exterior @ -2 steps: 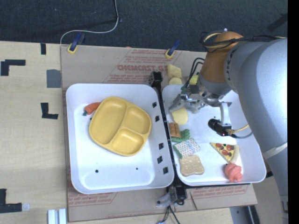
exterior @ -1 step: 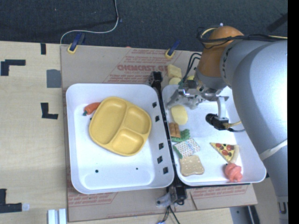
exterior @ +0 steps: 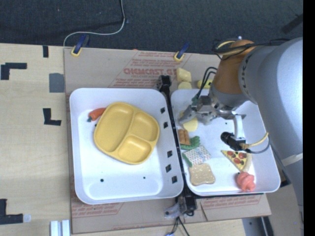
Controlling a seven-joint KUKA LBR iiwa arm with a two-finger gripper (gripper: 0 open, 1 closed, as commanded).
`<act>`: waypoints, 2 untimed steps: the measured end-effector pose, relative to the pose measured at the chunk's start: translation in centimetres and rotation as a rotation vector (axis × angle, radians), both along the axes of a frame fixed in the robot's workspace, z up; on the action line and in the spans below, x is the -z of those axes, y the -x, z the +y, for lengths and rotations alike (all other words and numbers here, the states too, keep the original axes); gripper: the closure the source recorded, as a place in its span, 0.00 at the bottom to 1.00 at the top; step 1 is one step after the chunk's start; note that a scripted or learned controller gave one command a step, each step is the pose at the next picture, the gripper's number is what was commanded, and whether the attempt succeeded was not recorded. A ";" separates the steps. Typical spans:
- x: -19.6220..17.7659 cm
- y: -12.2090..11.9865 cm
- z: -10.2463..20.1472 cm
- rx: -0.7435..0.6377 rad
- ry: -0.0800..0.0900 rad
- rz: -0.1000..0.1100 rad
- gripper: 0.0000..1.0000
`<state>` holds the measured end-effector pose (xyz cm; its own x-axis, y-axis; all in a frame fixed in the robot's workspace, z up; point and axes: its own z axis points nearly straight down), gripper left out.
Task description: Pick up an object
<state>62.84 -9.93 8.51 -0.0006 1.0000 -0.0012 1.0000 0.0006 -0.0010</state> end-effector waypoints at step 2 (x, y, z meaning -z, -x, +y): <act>0.1 -1.6 0.3 -0.001 -0.001 0.000 0.00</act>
<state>64.45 -9.60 8.42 -0.0012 1.0000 -0.0002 1.0000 0.0012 -0.0014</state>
